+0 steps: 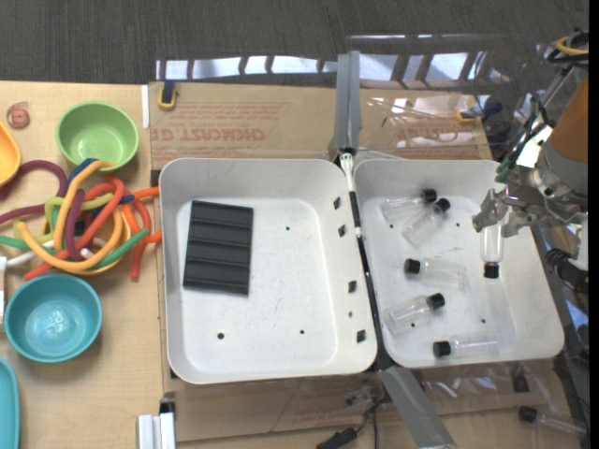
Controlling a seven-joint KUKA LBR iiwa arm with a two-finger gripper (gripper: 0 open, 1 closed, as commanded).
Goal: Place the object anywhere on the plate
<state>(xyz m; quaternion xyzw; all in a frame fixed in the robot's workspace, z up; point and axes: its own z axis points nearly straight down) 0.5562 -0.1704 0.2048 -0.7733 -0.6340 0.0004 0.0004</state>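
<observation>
I see the gripper (490, 223) over the right bin (524, 340), near that bin's right edge, with a clear vial (489, 251) hanging upright between its fingers, black cap down. So it is grasping the vial, lifted above the bin floor. Five more clear vials with black caps lie loose across the same bin, from its far-left part to its near edge. The black ridged plate (219, 247) lies flat in the left bin (178, 344), close to that bin's left edge.
</observation>
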